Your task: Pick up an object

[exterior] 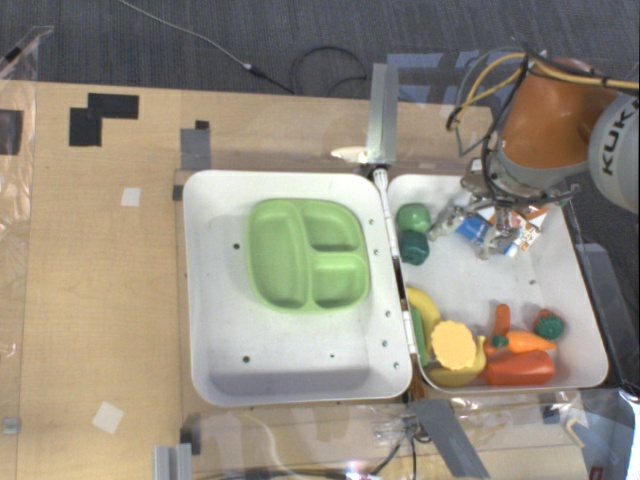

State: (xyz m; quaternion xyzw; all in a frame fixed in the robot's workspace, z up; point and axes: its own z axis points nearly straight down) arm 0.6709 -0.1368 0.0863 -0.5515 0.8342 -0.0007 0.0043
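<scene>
Bench top [90, 298]: pale wood-look board, matt, with a clear film sheet catching faint glare. Bins [215, 368]: white moulded plastic, smooth, low sheen. Divided tray [280, 258]: light green plastic, smooth, satin. Toy food: glossy plastic throughout, including banana [422, 308], carrot [525, 341], green cylinder [412, 233]. Corner brackets [383, 108]: grey brushed metal, dull. Arm band [545, 118]: orange, smooth, semi-gloss; arm casing [615, 153] grey, satin. Floor [250, 8]: dark carpet, ribbed and rough.
</scene>
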